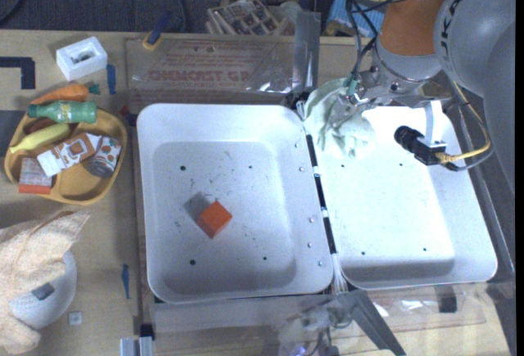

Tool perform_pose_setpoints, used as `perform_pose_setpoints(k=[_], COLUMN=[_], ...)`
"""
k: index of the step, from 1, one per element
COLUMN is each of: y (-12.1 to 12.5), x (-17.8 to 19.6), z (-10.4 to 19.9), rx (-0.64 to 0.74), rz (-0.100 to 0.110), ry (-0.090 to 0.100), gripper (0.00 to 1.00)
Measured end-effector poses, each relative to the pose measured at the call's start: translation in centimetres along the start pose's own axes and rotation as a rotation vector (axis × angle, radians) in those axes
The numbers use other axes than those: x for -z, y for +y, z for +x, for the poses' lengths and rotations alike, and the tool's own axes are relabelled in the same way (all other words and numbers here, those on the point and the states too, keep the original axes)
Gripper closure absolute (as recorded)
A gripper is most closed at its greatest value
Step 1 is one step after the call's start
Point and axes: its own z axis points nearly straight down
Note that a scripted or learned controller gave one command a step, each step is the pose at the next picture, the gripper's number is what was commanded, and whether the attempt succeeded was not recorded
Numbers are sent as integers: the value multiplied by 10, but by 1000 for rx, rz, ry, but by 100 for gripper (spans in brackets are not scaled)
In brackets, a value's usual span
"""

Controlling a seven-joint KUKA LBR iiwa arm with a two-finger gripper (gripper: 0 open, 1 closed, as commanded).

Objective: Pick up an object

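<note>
Orange block (216, 219) in left bin (164, 133), a bit left of bin centre, flat on the floor, 1 corner pointing toward 6 o'clock. Grey shape touching its 10 o'clock side; shadow or a 2nd item, can't tell. No clear long axis, reads roughly cubic, so approach angle looks set by the face diagonals, not by length.

Gripper (360, 96) up at the back-left corner of right bin (458, 264), over a pale crumpled cloth-like thing (340, 129). Finger state: cannot tell, tips lost against the cloth and glare. Nothing visibly held.

Key relation: block at about 8 o'clock from gripper, well apart, across the divider between the 2 bins. Only 1 arm, reaching in from 3 o'clock, so a full traverse over the divider likely needed before descent.

Alternative: cloth sits directly under the tool, far nearer, arguably the easier pick if any object counts.

Risk call: block is small and rotated; jaws probably need yaw alignment to its faces or it skates away.
</note>
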Motion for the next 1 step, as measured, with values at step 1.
perform_pose_setpoints(k=[1], y=[1], x=[10], z=[0], rx=[3], rz=[-4], ry=[-4], gripper=[100])
